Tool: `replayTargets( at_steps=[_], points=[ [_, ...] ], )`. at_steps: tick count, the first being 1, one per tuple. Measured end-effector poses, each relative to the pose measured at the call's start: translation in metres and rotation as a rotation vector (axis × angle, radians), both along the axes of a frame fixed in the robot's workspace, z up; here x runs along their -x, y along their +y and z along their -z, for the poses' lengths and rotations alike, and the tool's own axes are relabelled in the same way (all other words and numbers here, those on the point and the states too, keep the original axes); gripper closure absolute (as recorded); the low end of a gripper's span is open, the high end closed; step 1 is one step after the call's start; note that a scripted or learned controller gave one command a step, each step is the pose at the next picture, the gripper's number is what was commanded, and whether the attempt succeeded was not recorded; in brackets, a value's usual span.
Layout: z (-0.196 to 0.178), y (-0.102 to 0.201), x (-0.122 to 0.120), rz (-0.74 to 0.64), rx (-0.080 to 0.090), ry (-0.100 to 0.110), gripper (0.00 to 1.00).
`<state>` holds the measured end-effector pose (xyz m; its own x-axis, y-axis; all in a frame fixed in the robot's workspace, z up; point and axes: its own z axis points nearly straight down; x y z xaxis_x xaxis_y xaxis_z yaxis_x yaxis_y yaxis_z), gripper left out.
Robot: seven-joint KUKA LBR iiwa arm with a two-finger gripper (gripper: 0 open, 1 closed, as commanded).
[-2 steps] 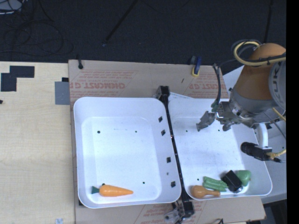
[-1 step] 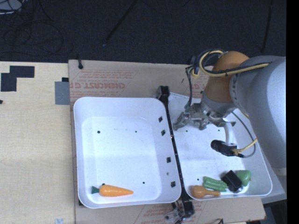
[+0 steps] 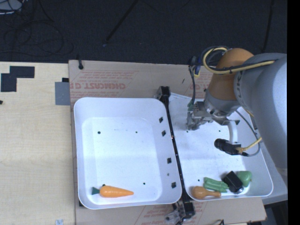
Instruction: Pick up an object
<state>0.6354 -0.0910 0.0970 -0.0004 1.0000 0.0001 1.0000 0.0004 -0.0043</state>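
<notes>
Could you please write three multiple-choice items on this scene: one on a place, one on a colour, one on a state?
1. Where does the carrot lie?
A. left bin, near corner
B. right bin
C. on the bench

2. What colour is the band above the wrist?
A. blue
B. orange
C. green

3. How does the gripper stand?
A. over the carrot
B. over the right bin's far part
C. outside both bins

Answers: 1 A, it rests by the left bin's near wall. 2 B, the band is orange. 3 B, it hangs there, apart from the toys.
</notes>
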Motion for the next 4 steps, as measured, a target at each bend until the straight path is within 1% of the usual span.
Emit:
replayTargets(
  at_steps=[1, 2, 3, 4],
  points=[
    [0.0, 0.0, 0.0, 0.0, 0.0, 0.0, 0.0],
    [-0.09, -0.084, -0.01, 0.004, 0.005, -0.011, 0.0],
    [-0.181, -0.01, -0.01, -0.007, -0.001, -0.012, 0.0],
    [-0.115, 0.162, 0.004, -0.015, -0.006, 0.005, 0.0]
  ],
)
